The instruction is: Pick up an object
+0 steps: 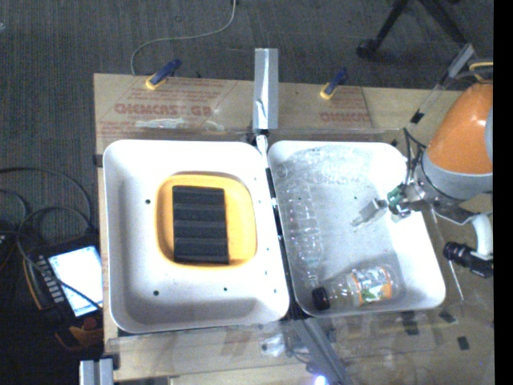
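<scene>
**Operator:** Where does the target lie from the gripper?

**Legend:** Take the right bin (417,291) as your landmark. The gripper (370,212) hangs over its middle, toward the arm's side; the fingers look parted with nothing between them, though they are small and blurred. A plastic bottle with a black cap (358,286) lies flat along the bin's near wall, below the gripper in the view. Its long axis runs roughly along that wall, cap toward the divider between the two bins.

**Operator:** Anything else in that bin?

**Legend:** A clear, nearly colourless plastic bottle (302,219) lies beside the bin's left wall, long axis running from far wall to near (hard to outline against the white floor). The capped bottle is the easier read.

**Operator:** And the surface and room?

**Legend:** The bin floor is smooth and shallow-walled; you should judge a round bottle likely to roll. Room is tight on the wall side, open toward the bin's centre. The left bin (128,239) holds a yellow tray with a black ribbed insert (200,224), well apart from the gripper.
</scene>
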